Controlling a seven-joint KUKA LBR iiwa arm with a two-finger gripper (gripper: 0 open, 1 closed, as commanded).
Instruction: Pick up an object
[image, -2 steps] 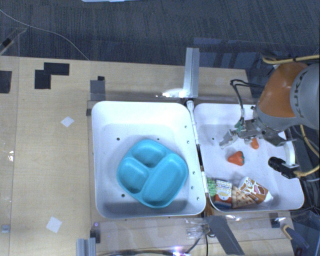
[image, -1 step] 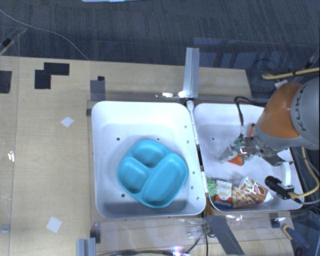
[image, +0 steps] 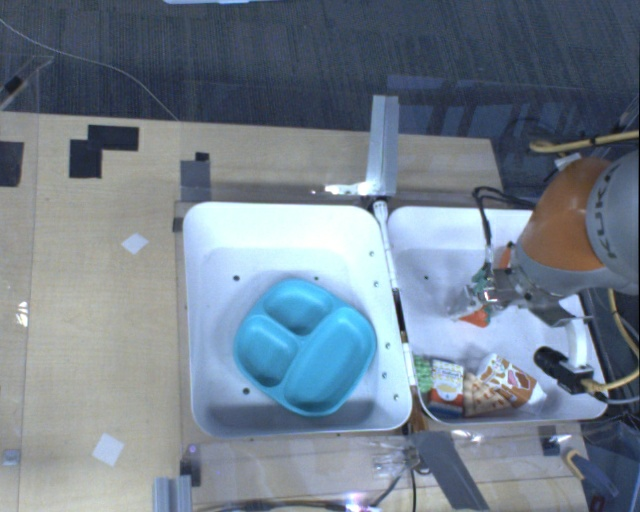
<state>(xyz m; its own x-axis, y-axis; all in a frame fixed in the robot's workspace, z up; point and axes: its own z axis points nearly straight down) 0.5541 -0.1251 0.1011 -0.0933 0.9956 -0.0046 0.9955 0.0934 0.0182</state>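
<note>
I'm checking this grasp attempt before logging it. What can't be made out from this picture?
- Pincer, camera view: its tips are small and partly under the arm's wrist.
- Orange object below it: mostly covered by the pincer, so its identity is unclear.
- Printed packets in the right bin: labels too small to read.

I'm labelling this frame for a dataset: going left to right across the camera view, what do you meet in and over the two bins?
Blue divided plate in the left bin → green-and-white packet at the right bin's near edge → small orange-red object → patterned snack bag → the arm's orange band.
</note>
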